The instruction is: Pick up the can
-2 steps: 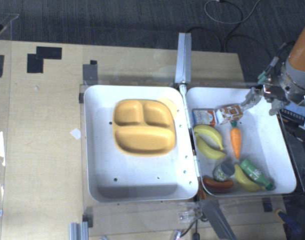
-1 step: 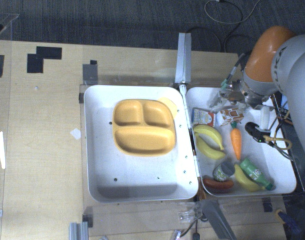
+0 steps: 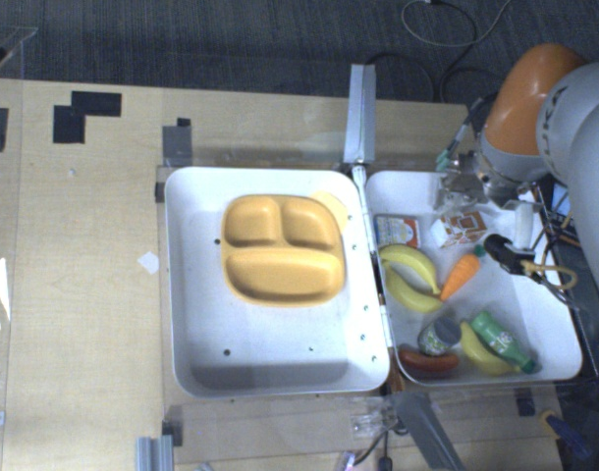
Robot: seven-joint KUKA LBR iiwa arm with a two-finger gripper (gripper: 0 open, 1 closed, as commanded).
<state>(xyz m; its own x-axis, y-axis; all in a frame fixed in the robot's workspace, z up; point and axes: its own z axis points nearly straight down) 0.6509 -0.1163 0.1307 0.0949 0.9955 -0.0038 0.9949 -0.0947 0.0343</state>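
We're looking down on a robotics lab setup here. A pale wooden counter (image 3: 83,263) carries two shallow white plastic bins (image 3: 182,292) clamped side by side in grey metal brackets (image 3: 359,116). Black square marker patches (image 3: 87,112) are stuck to the surface, a thin loose cable (image 3: 447,18) loops across dark grey carpet (image 3: 201,18), and a grey robot arm with an orange band (image 3: 530,101) reaches in from the right.

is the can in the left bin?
No. The can sits in the right bin, beside the hot dog; the left bin holds the yellow tray.
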